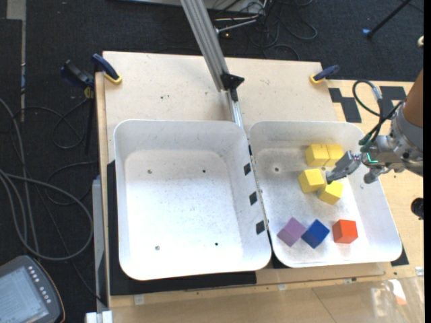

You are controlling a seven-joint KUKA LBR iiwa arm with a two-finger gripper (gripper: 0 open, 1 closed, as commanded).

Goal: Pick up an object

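Two bins sit side by side on the bench [168,86]. The right bin [377,241] holds a cluster of blocks [322,170] toward its far side and a row of three blocks [316,233] near its front, and the gripper [340,169] reaches in from the right over the cluster.

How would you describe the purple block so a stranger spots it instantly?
Look in the right bin, along its near edge, where three blocks sit in a row. The purple block is the leftmost, beside the blue block, and the only purple one.

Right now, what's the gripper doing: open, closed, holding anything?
Gripper: over the right bin, fingertips down among the yellow blocks. Open or shut cannot be told, and no block is visibly held.
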